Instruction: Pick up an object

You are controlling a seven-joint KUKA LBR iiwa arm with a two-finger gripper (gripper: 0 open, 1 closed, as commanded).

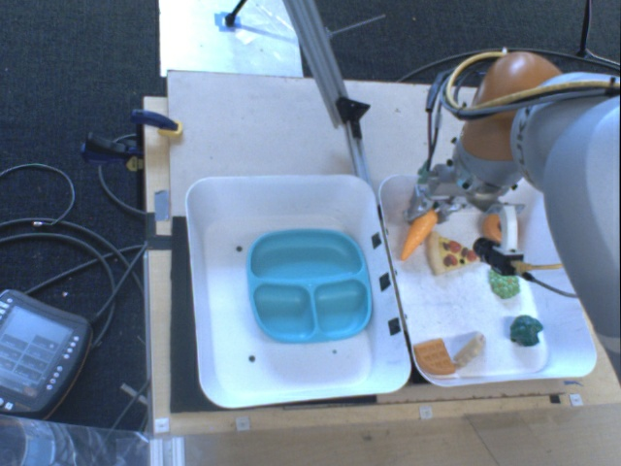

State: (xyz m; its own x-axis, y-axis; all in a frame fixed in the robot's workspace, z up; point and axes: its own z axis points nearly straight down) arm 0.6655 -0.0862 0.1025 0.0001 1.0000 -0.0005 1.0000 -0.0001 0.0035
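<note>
Gripper (pixel 425 210) over right bin (pixel 572 352)
Toy carrot (pixel 418 235) is touched at its top; finger state cannot be told.

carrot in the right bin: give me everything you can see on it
The carrot is a small orange toy, tapered, smooth and plastic-looking. It sits in the right bin, near the bin's left wall toward the far end, tilted with its narrow tip pointing down-left in the camera view. Its thick upper end sits right at the end effector; whether it is gripped or just overlapped cannot be told. A pizza slice toy lies just to its right, close but apparently apart.
</note>
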